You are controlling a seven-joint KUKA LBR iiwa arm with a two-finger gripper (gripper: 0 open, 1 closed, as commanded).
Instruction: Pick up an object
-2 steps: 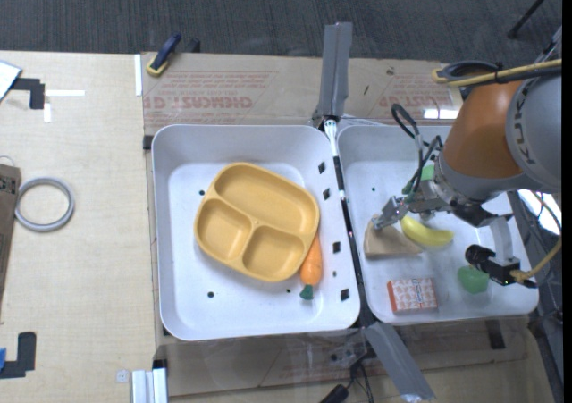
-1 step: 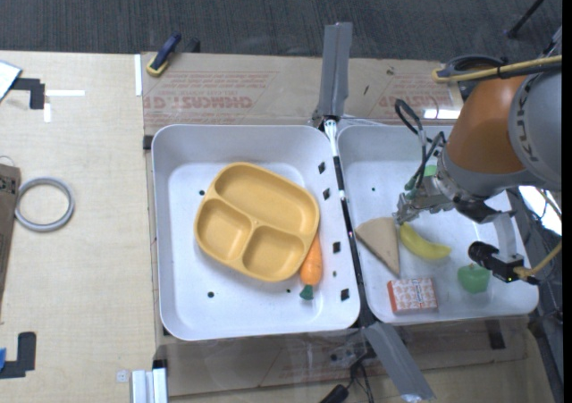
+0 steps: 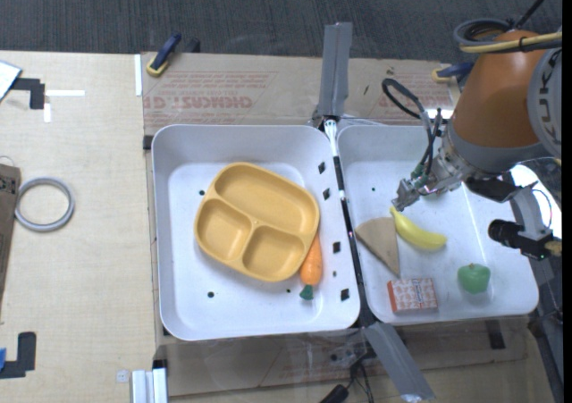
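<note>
Hovering fingers [image 3: 404,198] near banana [image 3: 418,230], clear of bin wall [image 3: 345,214].

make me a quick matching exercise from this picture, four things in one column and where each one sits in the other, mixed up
Things:
1. yellow plastic divided plate
2. orange toy carrot
3. yellow toy banana
4. green toy pepper

Places:
A. right bin, just below the gripper
B. middle of the left bin
C. right bin, near its right front corner
D. left bin, against the plate's right edge

Pairs: 1-B, 2-D, 3-A, 4-C
</note>
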